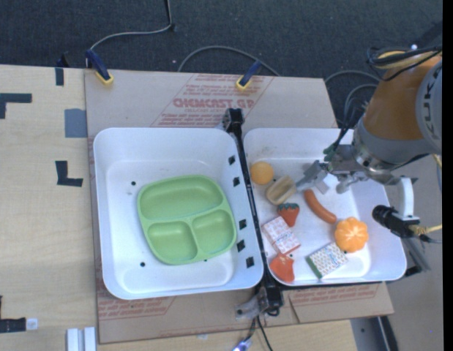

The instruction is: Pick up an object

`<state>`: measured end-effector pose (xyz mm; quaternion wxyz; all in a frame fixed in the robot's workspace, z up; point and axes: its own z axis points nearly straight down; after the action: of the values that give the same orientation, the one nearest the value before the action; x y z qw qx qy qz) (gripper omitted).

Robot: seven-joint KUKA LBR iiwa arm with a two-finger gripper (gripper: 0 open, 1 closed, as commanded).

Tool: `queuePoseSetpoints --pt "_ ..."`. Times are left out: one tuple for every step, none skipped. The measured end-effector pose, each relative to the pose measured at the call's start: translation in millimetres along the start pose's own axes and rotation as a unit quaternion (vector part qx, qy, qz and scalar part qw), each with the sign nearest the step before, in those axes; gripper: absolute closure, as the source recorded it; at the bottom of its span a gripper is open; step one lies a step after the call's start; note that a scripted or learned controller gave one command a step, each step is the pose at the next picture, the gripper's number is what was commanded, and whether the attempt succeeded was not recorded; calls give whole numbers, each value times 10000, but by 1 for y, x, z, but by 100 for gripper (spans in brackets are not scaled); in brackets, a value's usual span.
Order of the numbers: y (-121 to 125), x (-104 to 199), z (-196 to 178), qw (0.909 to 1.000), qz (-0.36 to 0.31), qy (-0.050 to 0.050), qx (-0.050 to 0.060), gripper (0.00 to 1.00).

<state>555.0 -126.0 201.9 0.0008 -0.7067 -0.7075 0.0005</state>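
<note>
The right bin (pixel 372 273) holds several toy foods. Among them are a small orange ball (pixel 262 172), a tan bun (pixel 281 190), a strawberry (pixel 288 214), an orange-red sausage (pixel 320 206) and a tangerine (pixel 350 234). My gripper (pixel 330 178) hangs over the bin's upper middle, just above the sausage's top end and right of the bun. Its grey fingers (pixel 312 174) are spread open with nothing between them.
A red-and-white packet (pixel 279 234), a green-and-white packet (pixel 327 259) and a red piece (pixel 282 269) lie near the right bin's front. The left bin (pixel 116 196) holds a green divided plate (pixel 186 219). A black divider (pixel 244 189) separates the bins.
</note>
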Motion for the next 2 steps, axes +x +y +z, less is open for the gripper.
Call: queuePoseSetpoints --pt "-20 26 103 10000 3 4 16 0" --pt "-1 24 116 10000 6 0 -14 0"
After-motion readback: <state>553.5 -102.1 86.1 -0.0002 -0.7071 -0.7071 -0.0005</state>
